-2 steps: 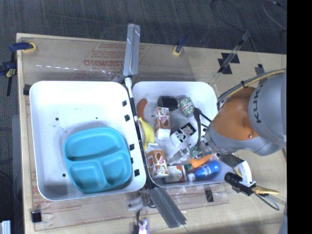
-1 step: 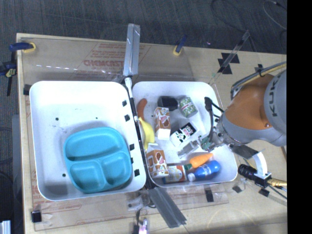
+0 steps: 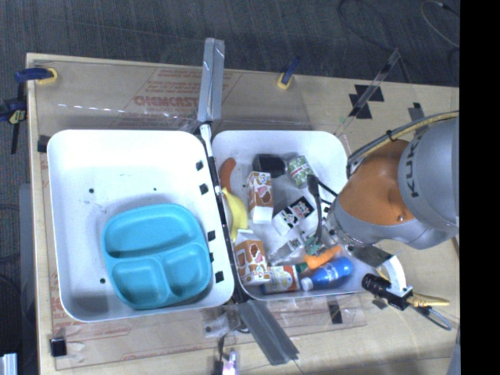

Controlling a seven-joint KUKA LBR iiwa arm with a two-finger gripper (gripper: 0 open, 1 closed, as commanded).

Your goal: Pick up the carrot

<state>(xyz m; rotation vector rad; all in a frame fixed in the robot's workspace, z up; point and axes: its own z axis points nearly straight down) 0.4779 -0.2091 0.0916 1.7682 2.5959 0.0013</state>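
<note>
The claw (image 3: 314, 243) hangs low over the right bin's (image 3: 337, 145) clutter, its grip state impossible to tell, with the carrot (image 3: 322, 258) lying just below it beside the blue bottle (image 3: 328, 275), presumably lined up for a grab.

We see a robot lab: a wooden bench (image 3: 94, 80) with clamps (image 3: 35, 75), two white bins (image 3: 70, 155), loose cables (image 3: 406, 10).

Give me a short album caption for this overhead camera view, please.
Grey-and-orange arm reaching over the cluttered right bin toward the carrot; a blue tray beside.
</note>
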